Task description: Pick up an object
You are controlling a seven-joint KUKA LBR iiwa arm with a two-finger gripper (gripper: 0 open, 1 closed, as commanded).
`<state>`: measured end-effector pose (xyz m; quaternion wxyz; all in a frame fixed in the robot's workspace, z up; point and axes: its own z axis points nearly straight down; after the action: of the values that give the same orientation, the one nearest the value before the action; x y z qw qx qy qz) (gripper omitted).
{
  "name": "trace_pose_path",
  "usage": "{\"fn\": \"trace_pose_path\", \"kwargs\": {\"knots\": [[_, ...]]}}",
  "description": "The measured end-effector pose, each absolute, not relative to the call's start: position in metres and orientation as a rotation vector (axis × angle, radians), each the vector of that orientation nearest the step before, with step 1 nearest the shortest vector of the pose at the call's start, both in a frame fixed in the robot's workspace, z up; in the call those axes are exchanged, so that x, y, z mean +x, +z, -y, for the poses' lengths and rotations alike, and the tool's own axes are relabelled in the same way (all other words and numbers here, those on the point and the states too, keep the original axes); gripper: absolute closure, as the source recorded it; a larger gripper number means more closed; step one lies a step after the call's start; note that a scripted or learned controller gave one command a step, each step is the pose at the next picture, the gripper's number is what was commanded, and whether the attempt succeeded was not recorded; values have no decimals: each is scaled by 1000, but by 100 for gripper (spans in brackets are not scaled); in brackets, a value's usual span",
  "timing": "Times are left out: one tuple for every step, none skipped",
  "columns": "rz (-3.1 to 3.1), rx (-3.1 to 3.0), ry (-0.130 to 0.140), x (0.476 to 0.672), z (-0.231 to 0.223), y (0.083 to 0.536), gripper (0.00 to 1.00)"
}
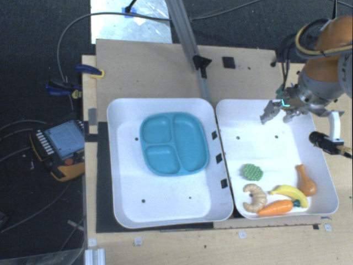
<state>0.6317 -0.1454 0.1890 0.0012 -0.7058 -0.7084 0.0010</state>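
Observation:
Several toy foods lie at the near end of the right bin point(325, 203): a green round piece point(252, 172), a tan croissant point(254, 196), an orange carrot point(274, 207), a yellow banana point(290, 192) and a brown drumstick point(305, 180). My gripper point(279, 112) hangs over the far end of the right bin, well apart from the foods. Its fingers are spread, with nothing between them.
A blue divided plate point(174, 143) lies in the left bin point(124, 197). A grey pole point(185, 29) slants across the board behind the bins. A handheld device point(60, 145) and cables lie on the floor at left.

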Motion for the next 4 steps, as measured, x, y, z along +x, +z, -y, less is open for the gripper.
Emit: {"fn": "trace_pose_path", "kwargs": {"knots": [[2228, -2218, -1, 633, 145, 191, 0], [2222, -2219, 3, 624, 150, 140, 0], [2223, -2220, 1, 624, 150, 89, 0], [2227, -2223, -4, 626, 150, 103, 100]]}}
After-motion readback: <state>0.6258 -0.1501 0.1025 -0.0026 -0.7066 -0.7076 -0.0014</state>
